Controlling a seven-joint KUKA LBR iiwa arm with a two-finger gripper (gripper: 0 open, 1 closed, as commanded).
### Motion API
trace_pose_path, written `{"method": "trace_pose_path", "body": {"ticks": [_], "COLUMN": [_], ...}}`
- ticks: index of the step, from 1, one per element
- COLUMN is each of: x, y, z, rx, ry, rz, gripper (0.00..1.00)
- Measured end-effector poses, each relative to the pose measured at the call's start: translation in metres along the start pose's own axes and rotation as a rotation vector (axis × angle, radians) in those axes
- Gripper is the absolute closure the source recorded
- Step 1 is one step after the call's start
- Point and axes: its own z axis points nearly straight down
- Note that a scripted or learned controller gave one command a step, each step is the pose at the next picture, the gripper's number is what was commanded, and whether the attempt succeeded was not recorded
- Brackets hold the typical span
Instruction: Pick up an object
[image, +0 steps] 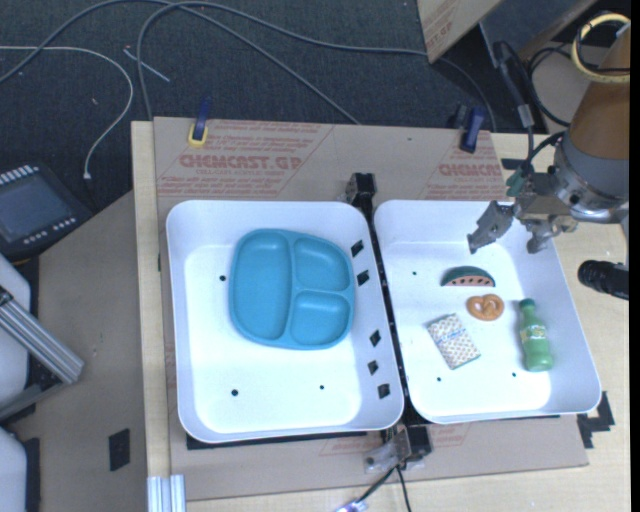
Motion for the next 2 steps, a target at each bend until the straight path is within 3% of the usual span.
{"method": "trace_pose_path", "body": {"ticks": [1,2], "x": [0.000,-0.009], "y": [0.002,0.001], "z": [-0.006,0.051], "rx": [-0.012,-0.006], "ry": [-0.002,-0.001], "rz": [-0.003,-0.001], "gripper": [0.00,0.00]}}
